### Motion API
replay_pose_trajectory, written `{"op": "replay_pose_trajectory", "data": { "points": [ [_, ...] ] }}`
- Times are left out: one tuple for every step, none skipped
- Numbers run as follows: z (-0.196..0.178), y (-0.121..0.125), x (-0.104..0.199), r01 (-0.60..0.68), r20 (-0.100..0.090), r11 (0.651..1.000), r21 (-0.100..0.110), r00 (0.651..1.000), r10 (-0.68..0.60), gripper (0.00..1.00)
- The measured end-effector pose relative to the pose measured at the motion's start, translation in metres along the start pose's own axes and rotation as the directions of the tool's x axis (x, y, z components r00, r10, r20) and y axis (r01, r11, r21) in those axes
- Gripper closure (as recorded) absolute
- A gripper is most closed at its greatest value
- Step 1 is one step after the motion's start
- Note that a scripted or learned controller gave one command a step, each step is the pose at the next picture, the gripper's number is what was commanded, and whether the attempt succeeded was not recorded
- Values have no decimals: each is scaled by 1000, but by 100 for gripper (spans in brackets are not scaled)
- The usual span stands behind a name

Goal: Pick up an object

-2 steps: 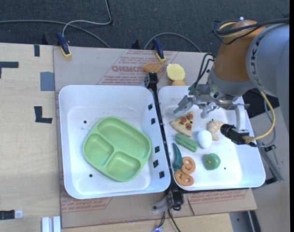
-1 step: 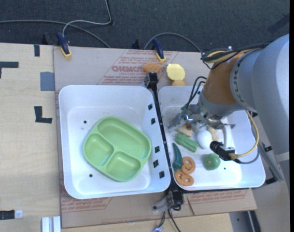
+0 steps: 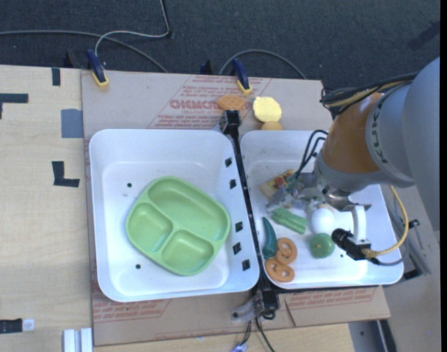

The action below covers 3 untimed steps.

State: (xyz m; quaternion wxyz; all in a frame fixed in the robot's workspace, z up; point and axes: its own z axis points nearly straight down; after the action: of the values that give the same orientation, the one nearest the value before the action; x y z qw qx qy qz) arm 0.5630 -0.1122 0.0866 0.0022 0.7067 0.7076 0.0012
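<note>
Overhead, two shallow white bins sit side by side on a brown cardboard sheet. The left bin (image 3: 106, 196) holds a light green divided plate (image 3: 177, 226) with three compartments, lying flat near the bin's middle.

The right bin (image 3: 381, 273) holds a cluster of small toy foods. A dark green pepper-like piece (image 3: 269, 237) lies along the bin's left wall, just beside two orange pretzel-shaped pieces (image 3: 283, 259). A pale green oblong piece (image 3: 289, 220) lies above them, a white egg-shaped object (image 3: 323, 217) sits to its right, and a round green ball (image 3: 321, 246) rests just below the egg. A small multicoloured item (image 3: 280, 182) near the arm is too blurred to identify.

The grey arm with its orange band reaches in from the right and covers much of the right bin. Its gripper (image 3: 300, 191) hangs low over the cluster, close to the pale green piece and the egg; whether it grips anything cannot be told.

Beyond the bins, a yellow object (image 3: 267, 110) and an orange one (image 3: 233, 103) rest on the cardboard.
</note>
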Motion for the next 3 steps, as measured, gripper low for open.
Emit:
{"op": "replay_pose_trajectory", "data": {
  "points": [
    [1,37,18,1,0,1000,1,1000,-1,0],
    [-9,37,18,1,0,1000,2,1000,-1,100],
    [-98,17,96,2,-2,1000,4,1000,-2,100]
  ]
}}
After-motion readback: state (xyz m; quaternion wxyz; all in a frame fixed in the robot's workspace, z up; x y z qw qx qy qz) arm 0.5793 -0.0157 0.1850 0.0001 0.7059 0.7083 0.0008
